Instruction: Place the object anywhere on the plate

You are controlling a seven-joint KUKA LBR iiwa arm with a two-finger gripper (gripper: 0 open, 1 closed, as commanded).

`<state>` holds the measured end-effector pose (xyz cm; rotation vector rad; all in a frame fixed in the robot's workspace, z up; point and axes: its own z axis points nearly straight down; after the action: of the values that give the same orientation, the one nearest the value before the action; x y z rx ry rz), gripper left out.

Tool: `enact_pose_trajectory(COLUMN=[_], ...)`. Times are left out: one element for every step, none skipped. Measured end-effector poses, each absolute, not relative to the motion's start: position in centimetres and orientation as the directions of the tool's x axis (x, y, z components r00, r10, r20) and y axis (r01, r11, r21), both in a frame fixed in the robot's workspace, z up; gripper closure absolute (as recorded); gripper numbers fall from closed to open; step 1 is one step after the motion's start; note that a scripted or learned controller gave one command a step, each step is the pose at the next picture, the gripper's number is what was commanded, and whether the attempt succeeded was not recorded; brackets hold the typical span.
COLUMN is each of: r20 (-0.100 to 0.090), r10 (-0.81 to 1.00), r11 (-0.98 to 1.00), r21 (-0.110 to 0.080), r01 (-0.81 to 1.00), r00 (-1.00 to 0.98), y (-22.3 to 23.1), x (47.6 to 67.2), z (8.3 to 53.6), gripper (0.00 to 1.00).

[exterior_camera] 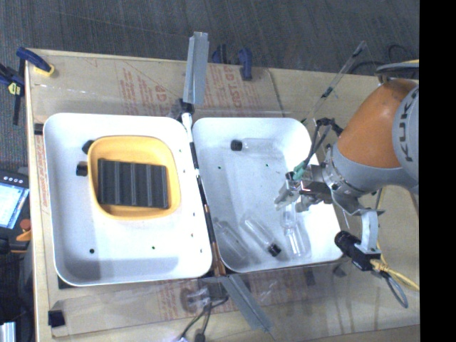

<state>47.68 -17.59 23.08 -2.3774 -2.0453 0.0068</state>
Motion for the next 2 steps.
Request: enact_pose_trajectory(r20=[0.003,0.001], r10=[0.988,0.975], r11=[0.154,0.221], r21=[-0.005,-0.002], r01=[0.988,0.975], r00=[-0.153,-0.221], y=[-11.7,-5.9], x=[50.8,56.7], z=[22.0,25.8], gripper=[1.00,1.00])
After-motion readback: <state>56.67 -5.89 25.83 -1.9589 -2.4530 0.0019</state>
